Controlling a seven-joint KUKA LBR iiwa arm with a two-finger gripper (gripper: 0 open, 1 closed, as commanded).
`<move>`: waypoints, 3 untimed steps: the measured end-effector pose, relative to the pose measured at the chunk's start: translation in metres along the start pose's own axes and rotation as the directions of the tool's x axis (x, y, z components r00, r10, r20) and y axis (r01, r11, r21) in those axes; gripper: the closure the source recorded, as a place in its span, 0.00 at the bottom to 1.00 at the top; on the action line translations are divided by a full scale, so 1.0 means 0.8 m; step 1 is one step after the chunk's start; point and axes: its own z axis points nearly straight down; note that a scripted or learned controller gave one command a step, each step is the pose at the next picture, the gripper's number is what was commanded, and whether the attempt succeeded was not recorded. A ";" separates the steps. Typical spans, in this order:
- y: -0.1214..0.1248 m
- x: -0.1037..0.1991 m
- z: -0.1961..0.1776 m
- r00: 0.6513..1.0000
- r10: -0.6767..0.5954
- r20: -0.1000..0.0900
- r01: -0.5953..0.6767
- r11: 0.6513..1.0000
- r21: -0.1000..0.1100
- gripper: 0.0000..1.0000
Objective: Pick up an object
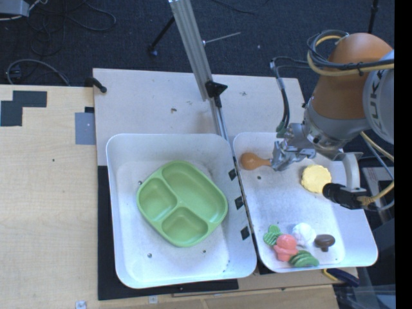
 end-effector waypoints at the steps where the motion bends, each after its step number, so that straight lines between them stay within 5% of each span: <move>1: -0.029 0.060 0.021 1.000 0.000 0.000 0.000 1.000 0.002 1.00; 3: -0.074 0.164 0.020 1.000 0.000 0.001 0.000 1.000 0.000 1.00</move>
